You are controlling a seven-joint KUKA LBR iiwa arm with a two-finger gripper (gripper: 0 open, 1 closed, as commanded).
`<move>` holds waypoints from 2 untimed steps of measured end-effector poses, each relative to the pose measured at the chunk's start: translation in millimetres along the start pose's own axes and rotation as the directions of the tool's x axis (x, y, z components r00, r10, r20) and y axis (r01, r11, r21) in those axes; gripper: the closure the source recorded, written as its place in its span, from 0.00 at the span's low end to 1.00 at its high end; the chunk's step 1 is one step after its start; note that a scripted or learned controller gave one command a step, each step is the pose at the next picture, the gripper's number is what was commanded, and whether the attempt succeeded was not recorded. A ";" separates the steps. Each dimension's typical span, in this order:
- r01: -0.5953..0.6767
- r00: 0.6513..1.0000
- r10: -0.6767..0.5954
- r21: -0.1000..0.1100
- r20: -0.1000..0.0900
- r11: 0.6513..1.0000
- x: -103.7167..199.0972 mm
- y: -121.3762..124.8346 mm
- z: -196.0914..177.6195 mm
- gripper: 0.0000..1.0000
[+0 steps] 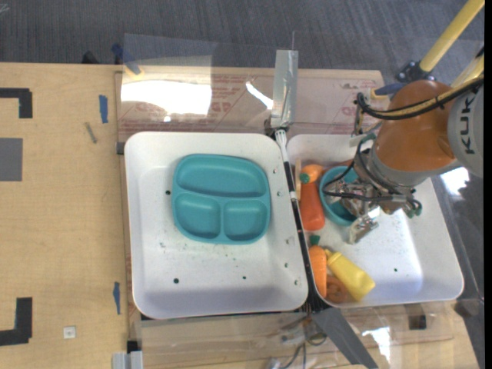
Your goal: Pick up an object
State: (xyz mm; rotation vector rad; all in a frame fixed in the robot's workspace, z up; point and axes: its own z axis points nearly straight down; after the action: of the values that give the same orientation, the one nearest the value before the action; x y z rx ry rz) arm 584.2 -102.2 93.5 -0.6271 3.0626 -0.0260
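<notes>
Hand (361, 223) over right bin (430, 271), apparently near teal bowl (335, 198)

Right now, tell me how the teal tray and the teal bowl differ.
The tray lies in the left bin; the bowl sits in the right bin. The tray is larger, flat and split into three compartments; the bowl is small and round. The tray is in plain sight; the gripper partly hides the bowl. Both are teal.

A teal divided plate (221, 197) is seen in the white left bin (146, 229). In the white right bin (430, 267), an orange carrot (310, 203), a teal bowl (335, 198) and a yellow bottle (350, 274) are seen. The tabletop (54, 206) is pale wood-coloured.
</notes>
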 end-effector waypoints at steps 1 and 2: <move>-0.011 1.000 0.011 0.011 0.001 1.000 2.0 -8.7 -16.1 1.00; -0.003 1.000 0.003 0.002 0.001 1.000 -0.5 -1.8 -12.5 0.00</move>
State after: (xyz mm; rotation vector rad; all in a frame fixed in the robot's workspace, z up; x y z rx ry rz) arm 585.1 -103.4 106.0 -0.6220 3.0622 -0.0284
